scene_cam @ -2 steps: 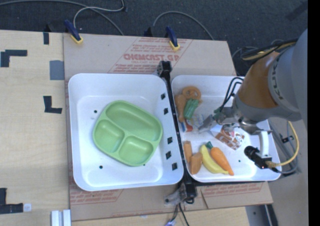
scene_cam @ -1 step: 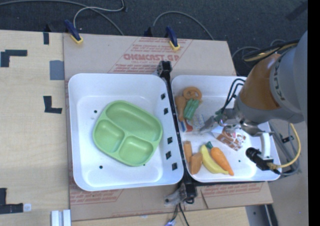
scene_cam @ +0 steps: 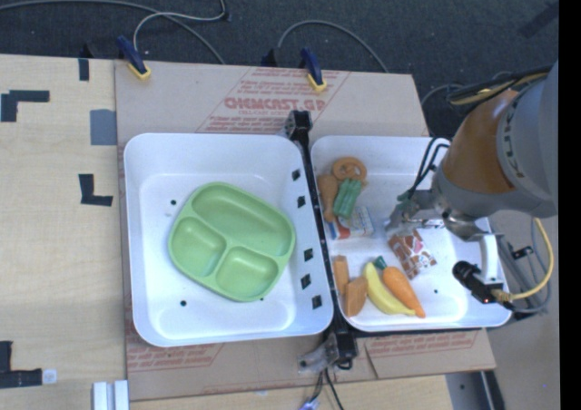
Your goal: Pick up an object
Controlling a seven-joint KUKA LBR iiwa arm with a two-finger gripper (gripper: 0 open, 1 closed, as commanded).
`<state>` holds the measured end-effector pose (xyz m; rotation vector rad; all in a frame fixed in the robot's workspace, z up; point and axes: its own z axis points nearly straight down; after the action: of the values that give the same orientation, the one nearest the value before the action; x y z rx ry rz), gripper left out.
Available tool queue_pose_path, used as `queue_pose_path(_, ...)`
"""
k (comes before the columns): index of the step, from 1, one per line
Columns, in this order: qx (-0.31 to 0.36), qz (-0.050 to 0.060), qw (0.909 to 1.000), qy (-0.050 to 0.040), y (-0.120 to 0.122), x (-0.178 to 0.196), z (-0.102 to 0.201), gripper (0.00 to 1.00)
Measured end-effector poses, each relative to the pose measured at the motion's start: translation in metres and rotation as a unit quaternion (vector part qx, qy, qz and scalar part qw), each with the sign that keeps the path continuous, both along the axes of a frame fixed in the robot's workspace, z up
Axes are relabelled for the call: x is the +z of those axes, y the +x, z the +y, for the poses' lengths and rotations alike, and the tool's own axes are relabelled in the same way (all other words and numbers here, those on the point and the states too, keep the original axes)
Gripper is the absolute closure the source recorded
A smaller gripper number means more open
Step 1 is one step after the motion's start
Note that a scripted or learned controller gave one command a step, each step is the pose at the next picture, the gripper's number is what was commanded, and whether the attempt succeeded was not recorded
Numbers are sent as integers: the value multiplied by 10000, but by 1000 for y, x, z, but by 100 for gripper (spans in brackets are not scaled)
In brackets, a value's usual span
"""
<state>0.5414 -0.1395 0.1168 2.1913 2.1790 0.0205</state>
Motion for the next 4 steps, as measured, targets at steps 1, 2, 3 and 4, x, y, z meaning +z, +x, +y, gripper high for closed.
queue_pose_path(1, 39, 227, 9996, 138, 30, 68, 74, 100)
queue_pose_path(2, 36, 236, 9996, 131, 29, 67, 73, 0)
queue_pose_path(3, 37, 232, 9996, 128, 88, 67, 65, 0)
queue_pose_path(4, 14, 159, 9998, 78, 107, -15, 38, 0)
